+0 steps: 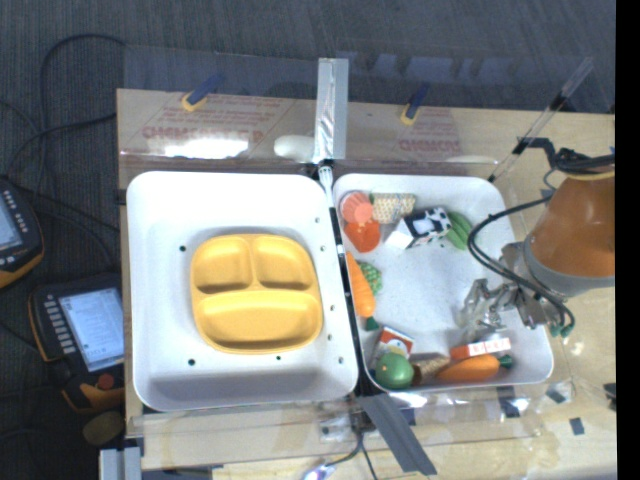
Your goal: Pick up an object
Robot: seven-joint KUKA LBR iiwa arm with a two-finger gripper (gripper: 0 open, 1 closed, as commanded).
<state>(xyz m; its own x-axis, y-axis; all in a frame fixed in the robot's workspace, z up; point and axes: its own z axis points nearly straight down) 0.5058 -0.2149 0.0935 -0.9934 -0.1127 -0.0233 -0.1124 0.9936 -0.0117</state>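
A yellow tray (256, 291) is seen in the left bin (150, 268), while the right bin (440, 288) at centre-right holds the toys — a carrot (468, 369) and a green ball (394, 370) along its lower edge, a cow (429, 224) and a red piece (359, 220) near its top. The end effector (487, 306) is poised low over the bin's right part, just above the carrot; whether it is open or closed cannot be told, and nothing is seen gripped.

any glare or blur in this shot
Camera view: bright glare on the clear panel behind the left bin; the end effector over the right bin looks soft and slightly blurred; the yellow tray is evenly lit and sharp.
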